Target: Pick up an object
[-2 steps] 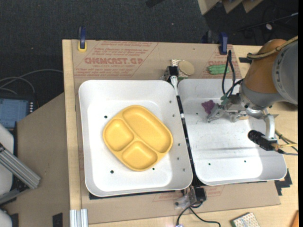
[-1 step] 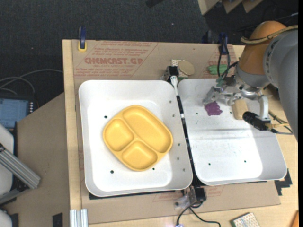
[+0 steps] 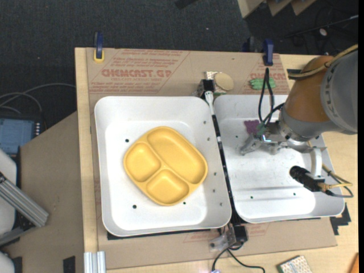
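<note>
- The arm (image 3: 311, 98) reaches in from the right and bends down over the right bin (image 3: 267, 201). Its wrist is low above the far part of the bin floor, which puts the jaws down among the things rather than over them.
- From this slant I cannot tell whether the jaws are open or closed, and I see nothing between them.
- A small purple thing (image 3: 251, 126) lies on the right bin's floor just beside the jaws, on their far side. It looks like the likeliest thing to be picked, because it is the only loose item near them in that bin. Whether they touch it is unclear.
- A yellow plate (image 3: 165, 165) with three compartments lies flat in the middle of the left bin (image 3: 114, 121), well apart from the arm. Being wide and shallow, it would probably be hard to grip anywhere but at the rim.
- The two bins sit side by side on the table (image 3: 142, 73), their inner rims meeting, so anything dropped is caught by a wall.
- A blue clamp (image 3: 99, 45) at the far left corner and another (image 3: 267, 51) further right pin the board to the table, presumably to stop it shifting.
- A green thing (image 3: 261, 84) and a round tan thing (image 3: 223, 82) lie on the table beyond the bins, outside the working area.
- Judged from this, the pick is not yet done.
</note>
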Robot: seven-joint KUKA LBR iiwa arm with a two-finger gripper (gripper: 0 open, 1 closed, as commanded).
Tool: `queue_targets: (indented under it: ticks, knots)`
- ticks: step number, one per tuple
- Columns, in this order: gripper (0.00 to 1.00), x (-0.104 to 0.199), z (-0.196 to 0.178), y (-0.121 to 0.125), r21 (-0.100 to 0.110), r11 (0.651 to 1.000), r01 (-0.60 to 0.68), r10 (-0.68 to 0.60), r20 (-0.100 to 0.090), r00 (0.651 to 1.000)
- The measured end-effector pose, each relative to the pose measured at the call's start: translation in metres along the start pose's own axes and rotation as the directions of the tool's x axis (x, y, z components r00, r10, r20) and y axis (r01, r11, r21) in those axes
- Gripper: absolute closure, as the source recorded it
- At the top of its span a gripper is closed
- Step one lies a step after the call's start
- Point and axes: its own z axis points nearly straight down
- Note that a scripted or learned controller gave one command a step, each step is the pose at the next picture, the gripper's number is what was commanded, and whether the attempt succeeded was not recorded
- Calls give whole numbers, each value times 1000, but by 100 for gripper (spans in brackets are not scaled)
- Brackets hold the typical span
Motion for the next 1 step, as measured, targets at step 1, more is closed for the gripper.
queue_targets:
  ticks: [1]
  knots:
    - [0,4,-1,48,-14,1000,4,-4,5,1000]
